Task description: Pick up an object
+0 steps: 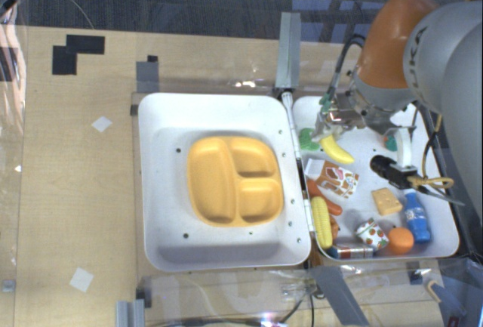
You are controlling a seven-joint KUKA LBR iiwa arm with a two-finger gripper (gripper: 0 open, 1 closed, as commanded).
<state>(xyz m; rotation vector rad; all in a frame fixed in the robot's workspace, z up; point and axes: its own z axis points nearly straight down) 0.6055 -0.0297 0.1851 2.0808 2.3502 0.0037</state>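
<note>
My two-finger gripper [330, 124] hangs low over the far-left corner of the right-hand shallow white bin [445, 242], just above the small yellow plastic banana [337, 149]. A green plastic piece [308, 140] lies touching the banana toward the bin's left wall. Whether my fingers are apart or together I cannot tell; the wrist blocks them. Step in hand, as I judge it: the descent onto a target, nothing yet lifted. The next move calls for straddling the banana's narrow width, closing, then rising clear. The yellow compartment tray [234, 180] fills the left-hand bin's middle.
</note>
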